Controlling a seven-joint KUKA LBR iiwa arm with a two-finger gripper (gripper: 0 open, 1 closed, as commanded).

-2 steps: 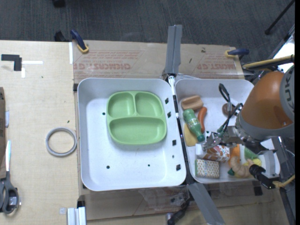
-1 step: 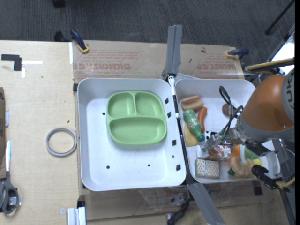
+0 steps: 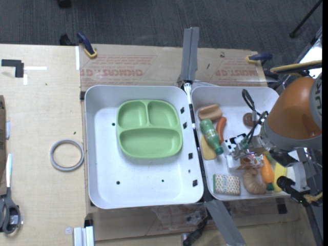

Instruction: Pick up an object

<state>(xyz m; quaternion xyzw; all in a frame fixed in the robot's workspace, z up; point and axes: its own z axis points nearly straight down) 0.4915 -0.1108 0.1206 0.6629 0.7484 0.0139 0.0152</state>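
1. Objects for picking lie crowded in the right bin: a hot dog bun at the far left, a green bottle just near of it lying slantwise, and an orange carrot-like piece beside the bottle.
2. A yellow piece shows under the bottle's near end, by the bin's left wall.
3. At the near edge of that bin sit a pale cracker-like block, a brown croissant-shaped item, and an orange piece to its right.
4. A small brown round item rests toward the far right of the bin, next to a dark cable.
5. The gripper is low in the middle of the right bin among the items; whether its claw is wide, narrow or holding anything cannot be told from this angle.
6. The arm's orange band looms over the bin's right side.
7. The left bin carries a green divided plate, set toward its far half.
8. On the bench left of the bins lie a grey ring and, at the near left edge, scissors.
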